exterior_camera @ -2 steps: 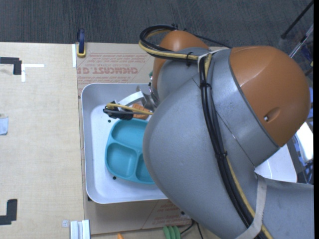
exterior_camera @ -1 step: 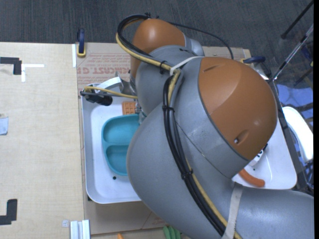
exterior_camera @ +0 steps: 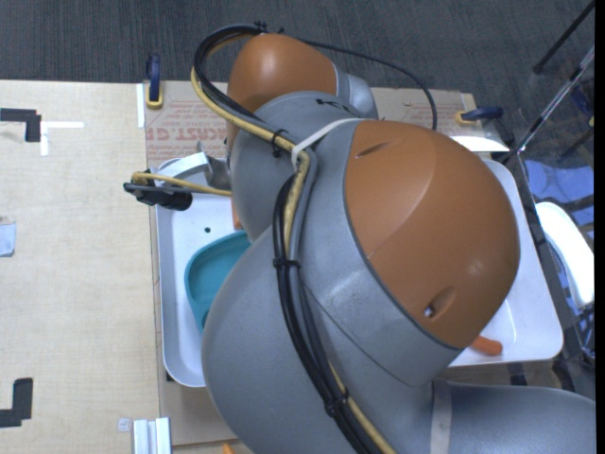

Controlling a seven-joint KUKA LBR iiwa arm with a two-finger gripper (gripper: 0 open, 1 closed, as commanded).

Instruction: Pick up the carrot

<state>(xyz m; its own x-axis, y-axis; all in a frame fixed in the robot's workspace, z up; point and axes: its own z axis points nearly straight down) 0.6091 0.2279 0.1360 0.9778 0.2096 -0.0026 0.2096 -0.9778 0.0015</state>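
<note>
A small orange piece, likely the end of the carrot (exterior_camera: 487, 346), peeks out from under the arm in the right bin (exterior_camera: 534, 320) near its front edge. The rest of it is hidden. The big grey and orange arm covers most of both bins. The arm's body hides the gripper end, which reaches down over the left bin (exterior_camera: 175, 282).
A teal bowl-like thing (exterior_camera: 213, 277) lies in the left bin, partly under the arm. Pale wooden bench top stretches to the left. Cardboard lies behind the bins. Blue clamps sit at the back edge.
</note>
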